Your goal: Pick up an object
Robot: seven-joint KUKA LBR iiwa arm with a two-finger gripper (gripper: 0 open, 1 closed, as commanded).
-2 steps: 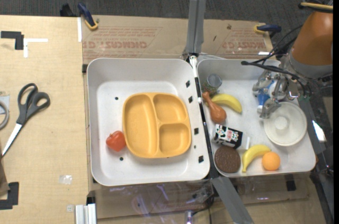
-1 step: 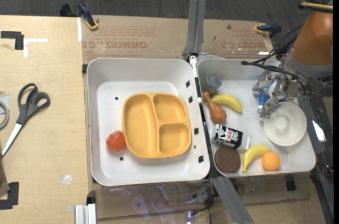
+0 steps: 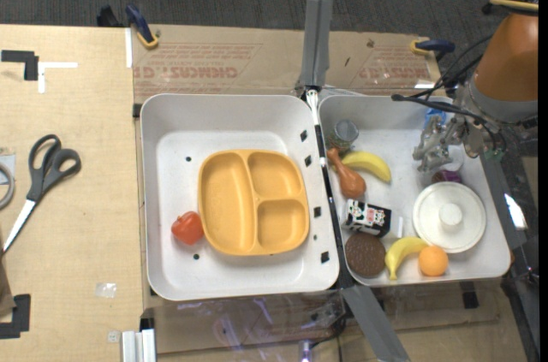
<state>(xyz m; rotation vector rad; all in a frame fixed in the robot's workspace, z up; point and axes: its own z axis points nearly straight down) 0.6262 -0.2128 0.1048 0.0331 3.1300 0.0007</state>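
Observation:
My gripper [image 3: 437,148] hangs over the back right part of the right bin [image 3: 377,108], below the orange band of the arm. Its metal fingers point down above a purple thing [image 3: 447,175] that lies just behind the white bowl [image 3: 450,216]. Nothing shows between the fingers. In the same bin lie a yellow banana [image 3: 370,165], a brown drumstick [image 3: 346,173], a black and white carton [image 3: 367,216], a brown round cookie [image 3: 366,254], a second banana [image 3: 401,252], an orange [image 3: 433,260] and a small grey cup [image 3: 345,132].
The left bin [image 3: 163,181] holds a yellow divided plate [image 3: 254,202] and a red strawberry-like thing [image 3: 186,227] at its left. Scissors [image 3: 38,176] lie on the wooden bench far left. Cardboard runs behind both bins, and a grey divider bar [image 3: 317,44] stands between them.

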